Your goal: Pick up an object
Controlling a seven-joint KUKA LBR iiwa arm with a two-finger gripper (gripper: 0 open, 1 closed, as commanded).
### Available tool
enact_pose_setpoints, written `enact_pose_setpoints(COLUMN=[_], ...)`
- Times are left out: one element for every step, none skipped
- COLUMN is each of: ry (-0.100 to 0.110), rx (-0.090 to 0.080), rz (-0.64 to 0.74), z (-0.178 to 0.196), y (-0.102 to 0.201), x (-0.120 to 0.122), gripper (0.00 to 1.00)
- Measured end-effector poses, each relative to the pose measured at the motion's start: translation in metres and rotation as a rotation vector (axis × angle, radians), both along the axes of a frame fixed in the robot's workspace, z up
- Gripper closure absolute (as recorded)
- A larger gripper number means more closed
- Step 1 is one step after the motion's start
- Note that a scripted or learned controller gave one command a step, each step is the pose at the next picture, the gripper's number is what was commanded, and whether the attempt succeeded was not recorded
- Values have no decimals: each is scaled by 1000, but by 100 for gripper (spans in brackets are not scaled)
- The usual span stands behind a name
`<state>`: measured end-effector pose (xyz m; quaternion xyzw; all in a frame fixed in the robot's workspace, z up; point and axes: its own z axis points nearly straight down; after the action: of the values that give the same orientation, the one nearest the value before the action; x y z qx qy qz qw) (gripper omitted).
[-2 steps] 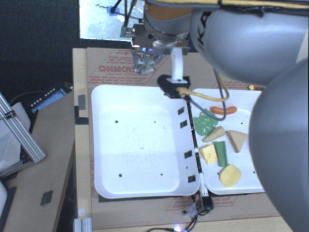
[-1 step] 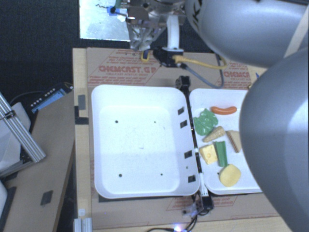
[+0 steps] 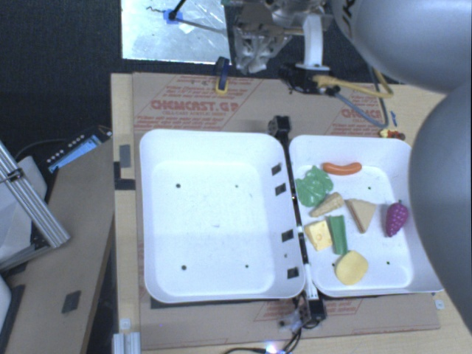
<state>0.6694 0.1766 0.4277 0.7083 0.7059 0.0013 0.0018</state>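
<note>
**Caller:** Two bins, you said. What's in them?

**Operator:** Two shallow white bins side by side on a brown cardboard sheet [image 3: 192, 105] printed with red lettering. From my camera the left bin [image 3: 158, 198] is smooth, glossy plastic with rounded corners. The right bin [image 3: 398, 275] holds seven pieces of toy food, all plastic-looking.

**Caller:** Describe them.

**Operator:** At the back, an orange sausage [image 3: 342, 168], long and rounded. Below it, a bumpy green leafy piece [image 3: 313, 186]. Just beside that, a tan wedge [image 3: 327, 204], then a paler tan triangular slice [image 3: 361, 214]. A knobbly purple grape bunch [image 3: 396, 218] sits apart toward the right. Nearer me, a yellow cheese block [image 3: 318, 235] touches a straight green stick [image 3: 337, 234], and a round yellow lump [image 3: 352, 268] lies in front of them.

**Caller:** And the arm?

**Operator:** Its smooth grey body [image 3: 435, 168] is large and blurred along the right, covering the right bin's far edge. The gripper [image 3: 253, 50] hangs at the top, beyond the bins, over the cardboard's back edge, well away from the food. It's a metallic tangle at that distance, so I cannot tell its state.
</note>
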Motion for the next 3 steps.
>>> enact_pose_setpoints(ry=[-5, -2, 4], rx=[4, 2, -1], rz=[11, 9, -1], z=[67, 104, 81], y=[46, 51, -23], x=[-1, -1, -1], gripper=[100, 100, 100])
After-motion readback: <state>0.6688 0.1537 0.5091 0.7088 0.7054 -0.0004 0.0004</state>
